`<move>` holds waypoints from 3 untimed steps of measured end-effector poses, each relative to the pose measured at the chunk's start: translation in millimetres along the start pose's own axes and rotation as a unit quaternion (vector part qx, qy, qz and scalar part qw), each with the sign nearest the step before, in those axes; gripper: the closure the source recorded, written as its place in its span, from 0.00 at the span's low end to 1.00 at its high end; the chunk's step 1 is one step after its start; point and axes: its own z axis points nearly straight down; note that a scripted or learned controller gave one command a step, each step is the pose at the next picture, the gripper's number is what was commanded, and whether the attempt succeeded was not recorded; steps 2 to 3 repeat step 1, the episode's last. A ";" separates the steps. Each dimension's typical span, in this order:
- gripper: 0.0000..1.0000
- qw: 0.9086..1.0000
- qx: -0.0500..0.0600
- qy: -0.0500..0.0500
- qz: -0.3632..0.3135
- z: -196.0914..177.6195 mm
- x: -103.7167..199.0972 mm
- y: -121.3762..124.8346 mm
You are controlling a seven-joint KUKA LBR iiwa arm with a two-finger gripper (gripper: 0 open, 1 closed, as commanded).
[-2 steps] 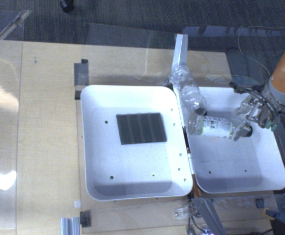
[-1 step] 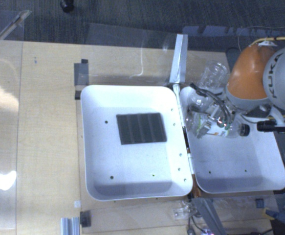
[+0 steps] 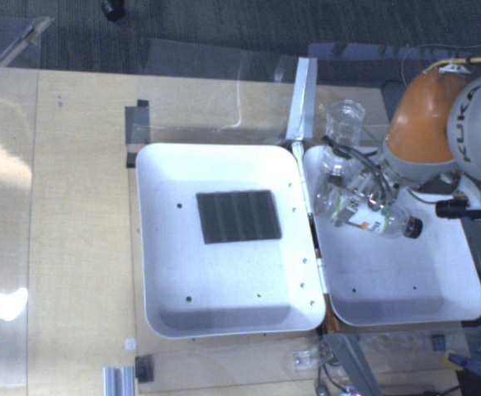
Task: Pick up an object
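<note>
Bench (image 3: 75,221): pale wood, clear panels standing at its left and rear.
Left bin (image 3: 162,304): white, shallow; one dark ribbed rectangular pad (image 3: 238,217) lies flat near its centre.
Right bin (image 3: 422,295): white, touching the left bin along its edge; a clear plastic bottle with a dark cap (image 3: 380,219) lies on its side in the upper part.
Gripper (image 3: 349,190): low over the right bin's upper left, just beside the bottle; whether its jaws stand apart or together cannot be told.
Arm (image 3: 438,122): grey and orange, entering from the right.

Bench (image 3: 75,221): light wood, seen from above | left bin (image 3: 153,246): white, laid directly on bench | right bin (image 3: 438,291): laid just beside left bin, rims touching
</note>
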 end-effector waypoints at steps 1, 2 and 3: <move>1.00 1.000 0.008 0.015 -0.011 -69.6 -24.4 50.7; 1.00 1.000 0.008 0.015 -0.011 -69.6 -24.4 50.7; 1.00 1.000 0.008 0.015 -0.011 -69.6 -24.4 50.7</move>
